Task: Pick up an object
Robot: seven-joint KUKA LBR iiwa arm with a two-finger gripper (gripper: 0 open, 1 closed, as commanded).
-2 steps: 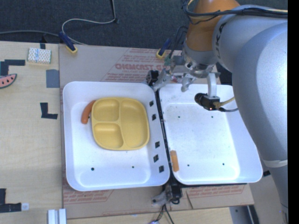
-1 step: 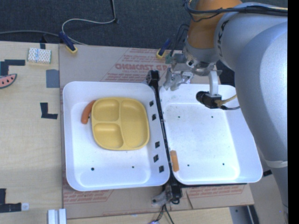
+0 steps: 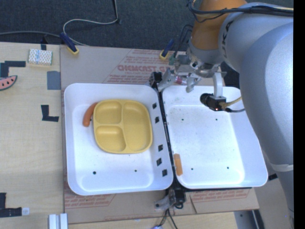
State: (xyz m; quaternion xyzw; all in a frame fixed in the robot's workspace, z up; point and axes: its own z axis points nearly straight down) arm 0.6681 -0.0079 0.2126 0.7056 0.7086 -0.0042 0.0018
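- A yellow divided plate (image 3: 123, 126) lies in the left bin (image 3: 78, 175), its three compartments facing up, filling much of the bin's upper half.
- An orange carrot-like piece (image 3: 87, 115) rests against the plate's left rim, on the bin floor.
- A second small orange piece (image 3: 177, 164) sits in the right bin (image 3: 238, 175), hard against the wall it shares with the left bin, toward the near edge.
- The grey arm (image 3: 267, 70) sweeps in from the right, its orange band (image 3: 214, 18) high over the far edge of the right bin.
- The gripper (image 3: 183, 82) hangs above the far left corner of the right bin, near the divide between the bins; whether it is clenched or released cannot be told from this angle, and nothing is seen between its fingers.
- A small black fitting with a glowing red spot (image 3: 213, 101) juts from the wrist over the right bin's floor.
- Both orange pieces lie well apart from the gripper: one across the divide beside the plate, the other toward the near end of the shared wall.
- On the wooden bench (image 3: 24, 142) to the left sit a small checkered block (image 3: 40, 57) and a watermelon-slice toy (image 3: 6, 83), with black tape marks (image 3: 47, 113) nearby.
- Cables (image 3: 90, 20) trail across the dark floor beyond.
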